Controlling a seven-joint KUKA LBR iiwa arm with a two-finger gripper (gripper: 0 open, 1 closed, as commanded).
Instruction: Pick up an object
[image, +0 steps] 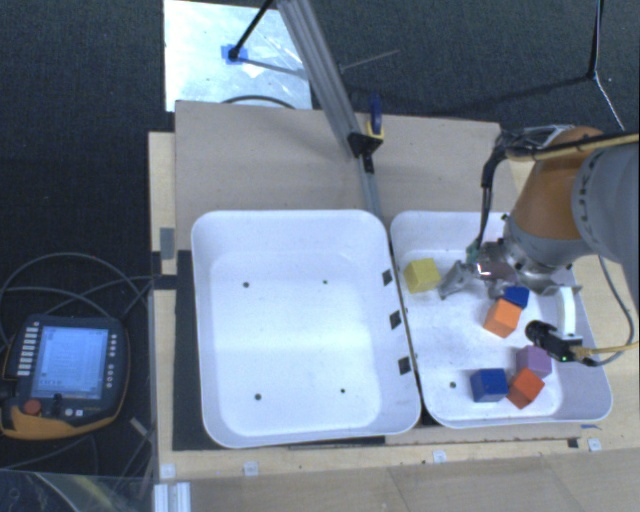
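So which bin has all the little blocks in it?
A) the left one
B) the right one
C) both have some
B: the yellow block, the orange block, the blue block and the rest all lie in the right bin, where the arm reaches.

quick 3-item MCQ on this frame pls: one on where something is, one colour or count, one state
1. Where is the yellow block?
A. left bin
B. right bin, near its left wall
C. on the bench

2. How many blue blocks lie in the right bin?
A. two
B. none
C. four

3. The purple block is:
A. apart from all others
B. touching the orange-red block
C. in the left bin

Key: 1 B, it lies just right of the divide between the bins. 2 A, one by the end effector, one near the front. 3 B, the two meet with no gap.
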